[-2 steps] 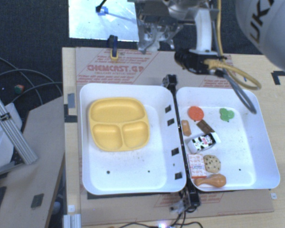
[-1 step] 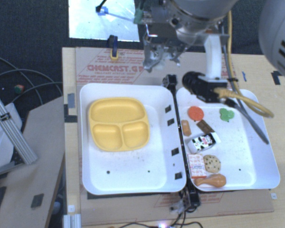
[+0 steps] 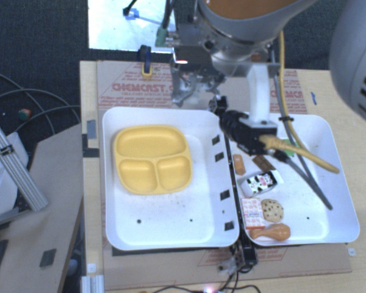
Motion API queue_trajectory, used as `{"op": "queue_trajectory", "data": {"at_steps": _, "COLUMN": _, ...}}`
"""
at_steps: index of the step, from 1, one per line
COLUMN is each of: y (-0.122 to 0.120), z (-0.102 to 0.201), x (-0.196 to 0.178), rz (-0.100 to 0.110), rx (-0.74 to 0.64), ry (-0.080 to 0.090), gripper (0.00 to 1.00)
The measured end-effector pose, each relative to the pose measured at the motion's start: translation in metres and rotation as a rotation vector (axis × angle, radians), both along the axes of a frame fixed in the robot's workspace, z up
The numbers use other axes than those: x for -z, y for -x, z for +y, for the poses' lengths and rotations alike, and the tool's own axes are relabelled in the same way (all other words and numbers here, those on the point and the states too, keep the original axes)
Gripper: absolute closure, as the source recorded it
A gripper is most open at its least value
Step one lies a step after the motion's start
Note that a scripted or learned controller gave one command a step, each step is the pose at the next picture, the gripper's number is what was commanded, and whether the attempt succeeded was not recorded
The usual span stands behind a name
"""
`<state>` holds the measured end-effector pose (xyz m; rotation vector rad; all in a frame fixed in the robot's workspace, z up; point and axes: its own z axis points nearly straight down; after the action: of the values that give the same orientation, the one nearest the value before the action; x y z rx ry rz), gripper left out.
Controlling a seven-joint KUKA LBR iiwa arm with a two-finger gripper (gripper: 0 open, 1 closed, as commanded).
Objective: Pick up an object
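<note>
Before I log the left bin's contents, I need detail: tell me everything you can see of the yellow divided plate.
The yellow divided plate is pale yellow, looks like smooth moulded plastic, and is squarish with rounded corners. Raised ridges split it into three compartments: one wide section across the far side and two smaller ones on the near side. Nothing lies in any of them. It sits flat and upright on the floor of the left bin, toward its far left part, slightly rotated, touching nothing else.

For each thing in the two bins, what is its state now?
Yellow divided tray: flat, upright, in left bin.
Cookie: lying flat, right bin.
Orange drumstick toy: on its side, near front wall.
Small card packet: lying flat beside cookie.
</note>
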<state>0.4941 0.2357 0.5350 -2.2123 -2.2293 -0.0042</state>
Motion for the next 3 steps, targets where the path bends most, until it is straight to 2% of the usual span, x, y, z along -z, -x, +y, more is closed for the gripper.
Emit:
{"op": "queue_trajectory", "data": {"at_steps": 1, "y": 0.007, "z": -0.044, "x": 0.08, "rz": 0.007, "rx": 0.011, "ry": 0.005, "gripper": 1.0}}
{"op": "queue_trajectory", "data": {"at_steps": 2, "y": 0.007, "z": -0.115, "x": 0.129, "rz": 0.003, "rx": 0.013, "ry": 0.004, "gripper": 1.0}}
{"op": "queue_trajectory", "data": {"at_steps": 3, "y": 0.006, "z": -0.111, "x": 0.115, "rz": -0.004, "rx": 0.002, "ry": 0.001, "gripper": 1.0}}
